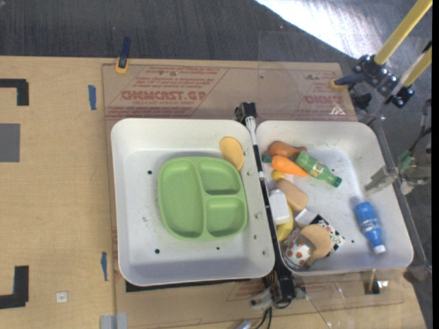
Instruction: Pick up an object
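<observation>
Grey and metallic, the gripper (392, 177) shows at the right rim of the right bin, low over its wall. How wide it stands cannot be told, as it is small and blurred at the edge of the view. It is near the blue bottle, but apart from it.

The flat brown cardboard bench top (62, 184) bears two shallow white plastic bins, which touch along their inner walls. The left bin (130, 184) holds a light green plastic plate (202, 199) with rounded corners and three compartments, lying flat in the middle. A smooth yellow-orange oval piece (232, 151) lies just beside the plate's upper right corner.

The right bin (357, 142) holds the loose objects, most of them crowded along its left wall. A blue plastic bottle with a white cap (368, 225) lies on its side near the right wall, apart from the others. A green bottle (319, 170) lies tilted just beside an orange carrot-shaped toy (289, 166). Below them lie a white block (279, 206) and a tan rounded piece (315, 238), with a small red-and-white spotted item (298, 253) touching it.
</observation>
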### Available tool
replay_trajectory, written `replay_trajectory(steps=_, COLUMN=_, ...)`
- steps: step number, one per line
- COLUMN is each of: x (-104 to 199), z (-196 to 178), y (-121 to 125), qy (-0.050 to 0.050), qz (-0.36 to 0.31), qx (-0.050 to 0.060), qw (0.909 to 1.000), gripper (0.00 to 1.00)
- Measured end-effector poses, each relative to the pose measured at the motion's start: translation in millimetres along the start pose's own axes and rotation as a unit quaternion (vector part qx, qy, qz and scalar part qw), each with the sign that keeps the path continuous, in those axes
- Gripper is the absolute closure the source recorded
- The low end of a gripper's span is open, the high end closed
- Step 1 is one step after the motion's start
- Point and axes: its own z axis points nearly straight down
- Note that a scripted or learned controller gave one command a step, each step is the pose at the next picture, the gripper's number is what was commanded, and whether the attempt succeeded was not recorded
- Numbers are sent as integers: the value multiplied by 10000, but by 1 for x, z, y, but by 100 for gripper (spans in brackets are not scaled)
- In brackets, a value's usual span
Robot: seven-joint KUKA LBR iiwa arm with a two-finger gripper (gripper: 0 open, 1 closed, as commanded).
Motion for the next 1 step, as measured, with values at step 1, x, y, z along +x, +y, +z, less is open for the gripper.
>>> replay_trajectory(steps=1, x=-1, z=129, y=-5, qy=132, qz=1268, qx=12, qw=9918, gripper=0)
